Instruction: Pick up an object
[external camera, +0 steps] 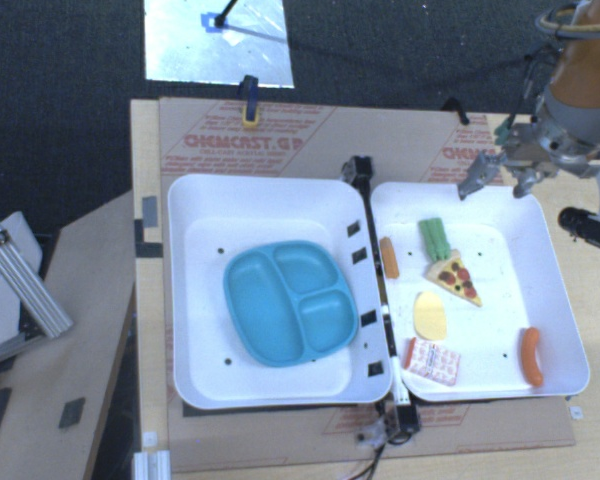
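Hovering two-finger gripper (498, 178) above the right shallow white bin's (555, 258) far rim.
Fingers spread, pinching nothing; green block (435, 238) and pizza-slice toy (456, 280) lie below.

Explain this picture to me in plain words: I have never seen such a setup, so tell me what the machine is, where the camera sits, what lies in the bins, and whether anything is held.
The camera is fixed above a bench and looks down at a slant. The machine is a robot arm, grey with an orange band, reaching in from the right. At its end is the pincer, two fingers spread apart, hovering over the far edge of the right bin with nothing between them.

The left bin holds a blue divided tray. The right bin holds toy food: a green piece, a pizza slice, a yellow slice, a red and white packet, a small orange sausage by the left wall and a larger one near the right corner.
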Controlling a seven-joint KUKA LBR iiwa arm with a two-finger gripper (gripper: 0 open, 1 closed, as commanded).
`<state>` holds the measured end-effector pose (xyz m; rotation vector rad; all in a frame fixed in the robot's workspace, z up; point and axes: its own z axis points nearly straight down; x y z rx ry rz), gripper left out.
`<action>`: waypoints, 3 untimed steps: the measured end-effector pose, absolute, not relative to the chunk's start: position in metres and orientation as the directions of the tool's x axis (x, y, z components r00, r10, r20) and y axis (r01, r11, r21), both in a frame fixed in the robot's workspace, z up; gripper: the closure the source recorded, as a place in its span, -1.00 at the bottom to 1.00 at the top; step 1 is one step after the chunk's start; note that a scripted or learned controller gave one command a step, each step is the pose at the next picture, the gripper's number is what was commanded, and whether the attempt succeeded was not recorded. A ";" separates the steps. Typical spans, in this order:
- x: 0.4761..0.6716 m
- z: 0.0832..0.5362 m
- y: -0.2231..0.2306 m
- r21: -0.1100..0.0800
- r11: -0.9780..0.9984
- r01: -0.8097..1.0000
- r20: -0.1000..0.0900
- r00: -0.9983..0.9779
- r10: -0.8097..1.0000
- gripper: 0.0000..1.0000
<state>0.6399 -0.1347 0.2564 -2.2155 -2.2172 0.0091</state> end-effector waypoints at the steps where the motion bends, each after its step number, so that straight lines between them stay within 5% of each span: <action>1: 0.642 0.263 -0.135 0.002 0.003 1.000 -0.001 -0.003 1.000 -1.00; 3: 0.640 0.180 -0.127 -0.001 0.002 1.000 0.000 -0.002 1.000 -1.00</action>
